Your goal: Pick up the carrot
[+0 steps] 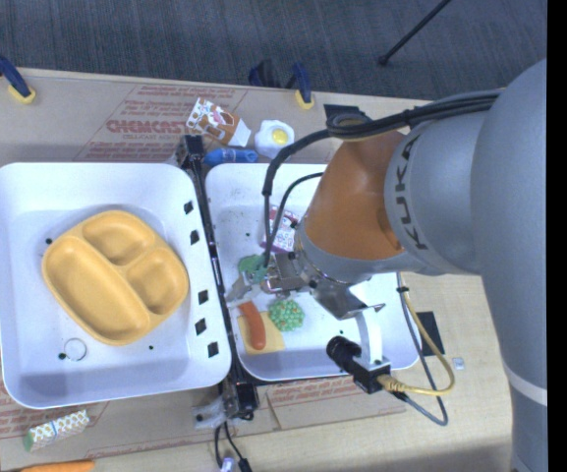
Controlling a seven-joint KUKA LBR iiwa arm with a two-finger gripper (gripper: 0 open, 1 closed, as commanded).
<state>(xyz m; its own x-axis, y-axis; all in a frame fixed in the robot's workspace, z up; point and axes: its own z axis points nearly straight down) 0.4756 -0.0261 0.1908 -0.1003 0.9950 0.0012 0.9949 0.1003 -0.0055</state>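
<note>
Hovering low in the right bin (401,357), gripper (281,275) (finger state impossible to tell) above the carrot (253,324) near the bin's front-left corner. Approach step, apparently; next needs shifting toward it.

Grey KUKA arm (480,195), orange wrist band (357,200), black cables, yellow cable.

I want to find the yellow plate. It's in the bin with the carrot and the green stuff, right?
Not quite. The camera view shows the yellow plate alone in the left bin. The carrot and green stuff lie in the right bin.
</note>
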